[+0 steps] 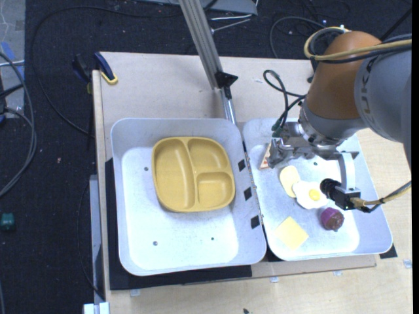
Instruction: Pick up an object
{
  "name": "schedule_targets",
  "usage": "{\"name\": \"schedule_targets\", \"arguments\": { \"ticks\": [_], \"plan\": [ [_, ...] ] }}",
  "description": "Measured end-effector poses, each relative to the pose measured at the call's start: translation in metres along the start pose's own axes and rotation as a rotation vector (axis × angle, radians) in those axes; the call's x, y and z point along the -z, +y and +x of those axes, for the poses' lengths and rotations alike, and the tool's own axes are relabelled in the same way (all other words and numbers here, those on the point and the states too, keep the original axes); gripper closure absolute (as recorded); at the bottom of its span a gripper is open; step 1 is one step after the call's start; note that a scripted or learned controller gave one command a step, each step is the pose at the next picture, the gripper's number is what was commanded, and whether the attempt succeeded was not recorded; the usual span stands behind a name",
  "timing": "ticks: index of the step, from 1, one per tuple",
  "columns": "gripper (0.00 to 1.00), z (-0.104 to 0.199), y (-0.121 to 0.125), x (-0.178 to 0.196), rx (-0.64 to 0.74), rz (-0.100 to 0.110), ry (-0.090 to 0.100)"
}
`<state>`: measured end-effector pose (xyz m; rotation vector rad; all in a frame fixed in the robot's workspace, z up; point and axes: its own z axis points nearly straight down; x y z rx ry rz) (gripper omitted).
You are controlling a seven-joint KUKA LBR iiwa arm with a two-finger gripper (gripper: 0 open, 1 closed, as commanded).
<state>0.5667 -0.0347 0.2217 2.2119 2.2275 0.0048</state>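
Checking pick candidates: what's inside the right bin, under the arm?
The right bin holds a yellow cheese slice, a fried egg, a pale round piece, a purple item and an orange-edged piece. The arm covers the bin's far part.

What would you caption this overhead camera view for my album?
Robot arm reaches over right bin of toy food; yellow divided plate sits in left bin.
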Motion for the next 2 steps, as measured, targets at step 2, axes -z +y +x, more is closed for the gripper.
{"name": "schedule_targets", "arguments": {
  "ticks": [2],
  "plan": [
    [1.00, 0.094, 0.059, 0.008, 0.001, 0.000, 0.001]
  ]
}}
